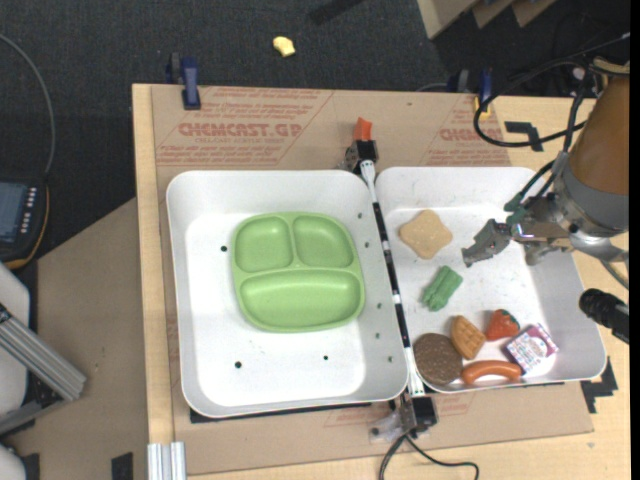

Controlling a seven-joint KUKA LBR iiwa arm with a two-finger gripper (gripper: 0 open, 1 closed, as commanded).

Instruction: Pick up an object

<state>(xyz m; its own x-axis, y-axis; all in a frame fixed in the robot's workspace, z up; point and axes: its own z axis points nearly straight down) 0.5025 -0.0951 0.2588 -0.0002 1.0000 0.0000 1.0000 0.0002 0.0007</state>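
Observation:
The right bin (560, 363) holds several toy foods: a tan bread slice (425, 234), a green piece (441, 289), a brown round patty (438, 359), a small orange-brown piece (466, 336), a red strawberry (502, 324), a sausage (490, 372) and a pink-and-white packet (529, 348). My gripper (492, 242) hangs over the upper middle of that bin, right of the bread and above the green piece. Its fingers stand open with nothing between them. The grey arm with its orange band (610, 153) comes in from the right.
The left bin (200, 298) carries a green divided plate (297, 271). A black divider clip (362, 153) sits at the top between the bins. Blue clamps (186, 80) grip the board's back edge. Cables (520, 133) run near the arm.

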